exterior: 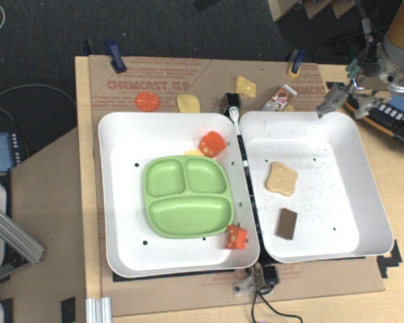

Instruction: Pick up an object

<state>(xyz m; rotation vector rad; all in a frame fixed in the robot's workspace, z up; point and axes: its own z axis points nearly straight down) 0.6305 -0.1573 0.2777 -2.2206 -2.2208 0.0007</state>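
In the right bin point(363, 180) lie a tan slice of toast point(281, 179) and, nearer the front, a dark brown block point(287, 223). The left bin point(114, 180) holds a green divided plate point(187, 196). An orange-red toy point(213, 143) and a small yellow piece point(193, 153) lie behind the plate, and a small orange-red toy point(236, 237) lies at its front right. My gripper point(335, 98) hangs over the far right corner of the right bin, well away from every object, with nothing seen in it.
Behind the bins, on the cardboard, lie a red disc point(147, 101), a pale yellow piece point(188, 103), a yellow wedge point(245, 86), a small carton point(278, 99) and a black object point(230, 102). Blue clamps point(114, 55) grip the board's far edge.
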